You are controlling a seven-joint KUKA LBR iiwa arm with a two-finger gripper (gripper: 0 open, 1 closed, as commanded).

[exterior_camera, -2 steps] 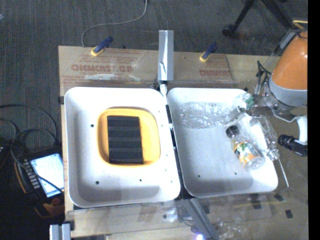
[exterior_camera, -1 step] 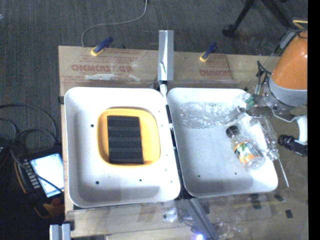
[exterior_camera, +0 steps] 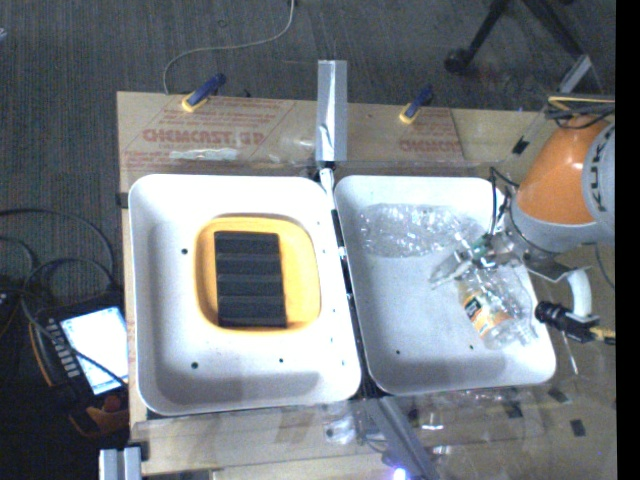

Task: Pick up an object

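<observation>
Fingers (exterior_camera: 478,258) hang low over the right bin's (exterior_camera: 420,363) clear bottle (exterior_camera: 490,308).

The KUKA iiwa arm (exterior_camera: 575,183) reaches in from the right edge of the camera view, its orange band uppermost and a grey wrist section just below it. The wrist angles down and to the left, ending at the gripper (exterior_camera: 478,255), which hangs low at the arm's left tip. A grey cable loops beneath the wrist on the right.
</observation>
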